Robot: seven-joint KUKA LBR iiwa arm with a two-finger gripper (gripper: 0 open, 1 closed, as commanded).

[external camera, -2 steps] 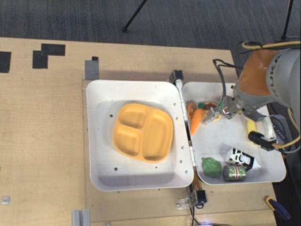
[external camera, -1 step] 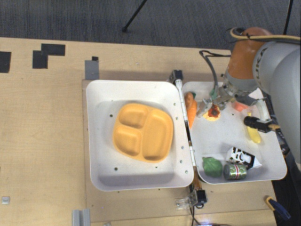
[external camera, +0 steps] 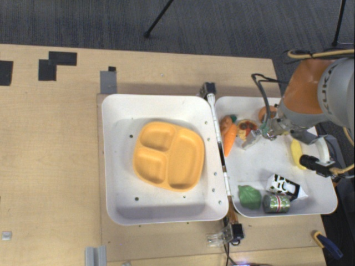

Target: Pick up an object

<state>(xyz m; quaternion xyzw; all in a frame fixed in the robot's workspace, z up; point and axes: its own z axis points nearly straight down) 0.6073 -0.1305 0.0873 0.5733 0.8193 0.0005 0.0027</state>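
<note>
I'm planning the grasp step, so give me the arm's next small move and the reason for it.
Probably a short descent toward the carrot. The gripper sits low in the right bin, beside the carrot at the bin's left wall, and nothing shows between its tips. The green object and can lie farther off, near the front.

Two shallow white plastic bins, left (external camera: 119,165) and right (external camera: 327,201), smooth with a faint sheen. Yellow-orange three-compartment plastic tray (external camera: 168,154), smooth and softly glossy. Pale wooden bench top (external camera: 50,165), matt with fine grain. Dark grey carpet floor (external camera: 83,10), rough and ribbed. Small green metal can (external camera: 275,203), shiny. Grey arm housing (external camera: 338,90) with orange band (external camera: 305,87), smooth, semi-gloss.
</note>
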